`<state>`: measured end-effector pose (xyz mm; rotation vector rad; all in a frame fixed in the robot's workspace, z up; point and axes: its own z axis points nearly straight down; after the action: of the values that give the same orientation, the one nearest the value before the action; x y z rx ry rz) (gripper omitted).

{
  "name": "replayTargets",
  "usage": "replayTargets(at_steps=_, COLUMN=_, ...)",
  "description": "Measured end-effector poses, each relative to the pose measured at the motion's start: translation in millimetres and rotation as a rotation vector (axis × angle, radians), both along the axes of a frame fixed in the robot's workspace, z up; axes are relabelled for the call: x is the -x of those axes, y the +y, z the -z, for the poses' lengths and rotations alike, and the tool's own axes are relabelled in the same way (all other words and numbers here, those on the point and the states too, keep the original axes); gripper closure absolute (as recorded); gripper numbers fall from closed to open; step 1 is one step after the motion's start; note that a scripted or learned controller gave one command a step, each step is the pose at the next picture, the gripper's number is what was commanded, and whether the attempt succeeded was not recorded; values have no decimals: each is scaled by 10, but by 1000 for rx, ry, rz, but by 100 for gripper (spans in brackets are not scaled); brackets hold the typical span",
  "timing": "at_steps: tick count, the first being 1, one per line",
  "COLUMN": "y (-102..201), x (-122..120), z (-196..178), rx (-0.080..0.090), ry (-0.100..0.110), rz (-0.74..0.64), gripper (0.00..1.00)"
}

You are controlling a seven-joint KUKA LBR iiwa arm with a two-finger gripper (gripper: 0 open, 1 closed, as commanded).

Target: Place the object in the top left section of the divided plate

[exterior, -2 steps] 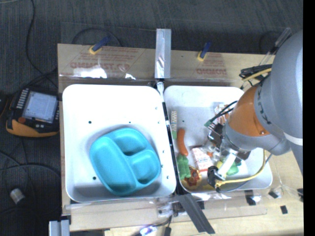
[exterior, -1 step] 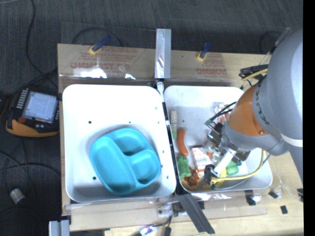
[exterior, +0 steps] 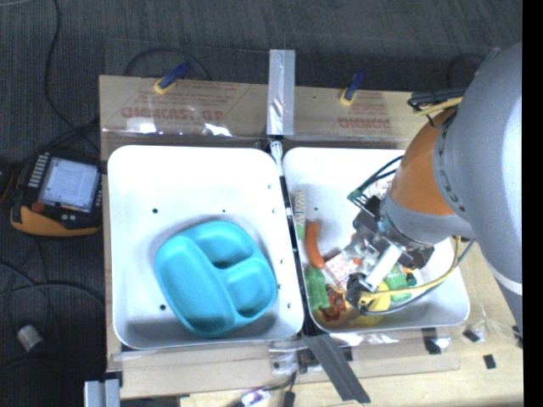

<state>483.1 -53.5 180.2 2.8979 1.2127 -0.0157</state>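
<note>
The object is not singled out yet: a pile (exterior: 356, 291) of small items lies in the right bin (exterior: 322, 172), an orange piece (exterior: 312, 242) at its left. The end effector (exterior: 366, 280) dips into the pile, probably to pick; whether it grips anything I cannot tell. The plate (exterior: 216, 276) waits in the left bin (exterior: 136, 185).

A robotics lab is indicated. Two white bins (exterior: 195, 164) are fixed side by side on a bench (exterior: 212, 104) covered with taped, clamped sheeting, and a large grey and orange arm (exterior: 475, 151) is mounted over them. A handheld control pendant (exterior: 58, 195) and loose cables (exterior: 51, 24) are left on the dark carpet (exterior: 339, 11).
</note>
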Motion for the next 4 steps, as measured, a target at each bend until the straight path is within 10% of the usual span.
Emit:
replayTargets(at_steps=2, y=658, x=-1, z=0, rx=6, ry=-3, rz=590, gripper=100)
replayTargets(at_steps=3, y=277, x=-22, z=-1776, rx=6, ry=-5, rz=453, gripper=100)
replayTargets(at_steps=4, y=228, x=-152, z=9, rx=4, ry=1, rz=593, gripper=100)
